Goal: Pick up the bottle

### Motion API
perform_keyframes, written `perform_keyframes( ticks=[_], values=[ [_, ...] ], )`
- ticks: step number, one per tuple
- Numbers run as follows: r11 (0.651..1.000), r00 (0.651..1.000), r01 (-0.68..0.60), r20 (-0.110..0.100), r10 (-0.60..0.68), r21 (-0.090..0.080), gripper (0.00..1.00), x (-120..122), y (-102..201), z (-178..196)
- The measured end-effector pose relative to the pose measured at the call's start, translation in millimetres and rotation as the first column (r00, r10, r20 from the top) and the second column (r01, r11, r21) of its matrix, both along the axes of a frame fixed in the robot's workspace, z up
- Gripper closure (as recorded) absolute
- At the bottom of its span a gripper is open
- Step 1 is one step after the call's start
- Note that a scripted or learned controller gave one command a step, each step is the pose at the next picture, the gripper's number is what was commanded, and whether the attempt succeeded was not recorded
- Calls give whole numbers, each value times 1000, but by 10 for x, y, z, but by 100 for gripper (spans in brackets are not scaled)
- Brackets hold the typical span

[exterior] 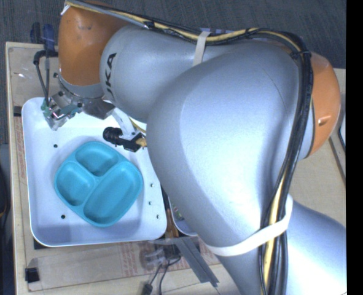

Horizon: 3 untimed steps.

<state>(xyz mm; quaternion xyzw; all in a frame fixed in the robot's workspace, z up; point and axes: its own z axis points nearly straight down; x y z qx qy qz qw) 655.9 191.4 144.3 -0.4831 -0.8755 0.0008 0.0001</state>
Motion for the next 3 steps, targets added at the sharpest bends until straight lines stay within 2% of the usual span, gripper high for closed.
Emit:
perform_keyframes(
  ticks=[3],
  values=[
    [1000,1000,-8,0,8,-5,100,9,-6,279]
  ],
)
